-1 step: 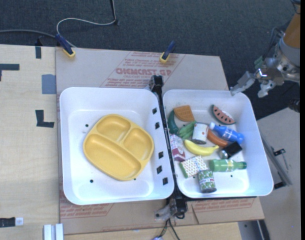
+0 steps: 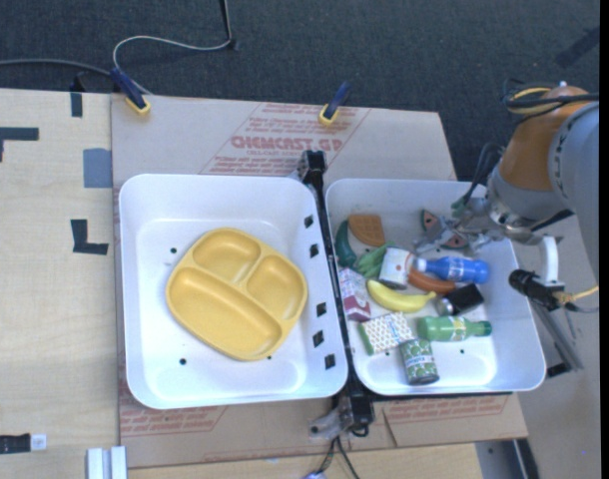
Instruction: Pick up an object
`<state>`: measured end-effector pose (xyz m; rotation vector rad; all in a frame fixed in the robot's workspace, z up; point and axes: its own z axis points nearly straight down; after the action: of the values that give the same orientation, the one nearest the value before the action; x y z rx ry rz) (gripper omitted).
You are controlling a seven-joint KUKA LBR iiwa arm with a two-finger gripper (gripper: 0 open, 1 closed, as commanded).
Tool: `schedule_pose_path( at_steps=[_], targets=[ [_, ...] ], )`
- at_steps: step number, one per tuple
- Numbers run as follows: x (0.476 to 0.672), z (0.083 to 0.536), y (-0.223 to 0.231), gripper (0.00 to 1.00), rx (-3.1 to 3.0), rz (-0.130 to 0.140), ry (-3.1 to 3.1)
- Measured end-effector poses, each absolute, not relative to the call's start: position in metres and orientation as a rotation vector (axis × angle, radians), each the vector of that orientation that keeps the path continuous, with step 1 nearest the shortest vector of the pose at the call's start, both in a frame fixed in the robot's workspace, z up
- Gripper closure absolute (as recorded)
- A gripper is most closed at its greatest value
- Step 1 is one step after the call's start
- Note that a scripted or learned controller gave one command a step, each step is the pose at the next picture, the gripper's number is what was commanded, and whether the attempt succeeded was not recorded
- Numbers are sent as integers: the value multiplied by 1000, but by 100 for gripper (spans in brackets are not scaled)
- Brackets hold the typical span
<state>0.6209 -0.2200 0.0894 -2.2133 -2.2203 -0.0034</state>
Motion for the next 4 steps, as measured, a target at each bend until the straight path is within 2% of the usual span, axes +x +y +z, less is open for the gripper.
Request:
schedule_pose_path(
  at_steps=[1, 2, 3, 4],
  targets=[
    [621, 99, -221, 100, -2216, 0, -2226],
    [610, 212, -164, 100, -2219, -1, -2225],
    [610, 211, -164, 0, -2219, 0, -2224],
    [578, 86, -201, 0, -2222, 0, -2223]
  ],
)
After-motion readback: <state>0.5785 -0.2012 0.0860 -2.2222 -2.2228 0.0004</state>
